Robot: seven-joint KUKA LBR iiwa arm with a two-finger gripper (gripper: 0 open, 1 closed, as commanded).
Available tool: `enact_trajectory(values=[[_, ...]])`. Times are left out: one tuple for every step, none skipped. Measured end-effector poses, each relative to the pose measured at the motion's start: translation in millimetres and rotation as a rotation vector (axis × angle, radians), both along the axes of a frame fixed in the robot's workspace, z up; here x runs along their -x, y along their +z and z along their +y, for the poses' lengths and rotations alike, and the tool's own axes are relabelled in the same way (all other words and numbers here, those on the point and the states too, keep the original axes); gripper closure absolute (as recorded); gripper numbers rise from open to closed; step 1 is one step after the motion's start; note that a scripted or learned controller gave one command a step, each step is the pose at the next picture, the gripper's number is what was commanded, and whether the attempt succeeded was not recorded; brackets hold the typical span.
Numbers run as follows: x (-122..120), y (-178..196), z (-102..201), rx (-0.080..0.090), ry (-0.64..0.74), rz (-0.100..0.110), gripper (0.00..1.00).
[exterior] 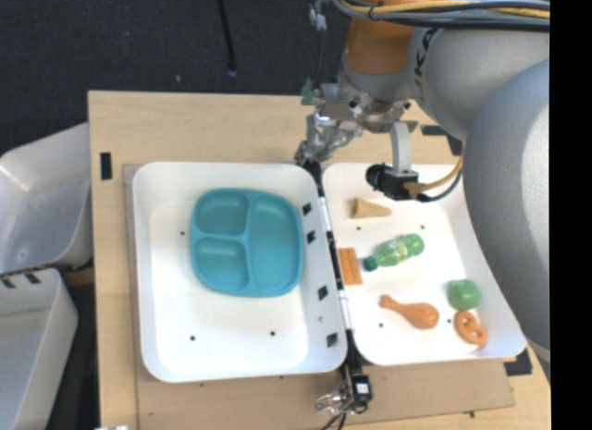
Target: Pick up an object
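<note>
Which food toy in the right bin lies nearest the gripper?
The tan wedge, at the bin's far end just below the gripper; the bottle, drumstick and others lie farther off.

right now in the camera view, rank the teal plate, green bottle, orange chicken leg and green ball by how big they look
1. teal plate, by far the largest
2. green bottle and orange chicken leg: similar length, too close to rank
3. green ball, the smallest

All lie at about the same depth in the bins, so nearness hardly matters.

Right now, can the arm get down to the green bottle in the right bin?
Probably yes. The green bottle lies on its side in the right bin, nothing on top of it; only the orange block sits close by. The gripper hangs over the bins' far edge.
</note>
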State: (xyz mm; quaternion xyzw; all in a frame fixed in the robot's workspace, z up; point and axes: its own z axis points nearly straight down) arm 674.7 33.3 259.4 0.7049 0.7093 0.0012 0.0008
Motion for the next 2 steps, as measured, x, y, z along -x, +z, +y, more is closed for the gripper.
enact_trajectory(values=[[6.5,-4.1,52.9,0.001,-0.001,0.003,1.0],[6.3,-4.1,50.4,0.001,-0.004,0.003,0.0]])
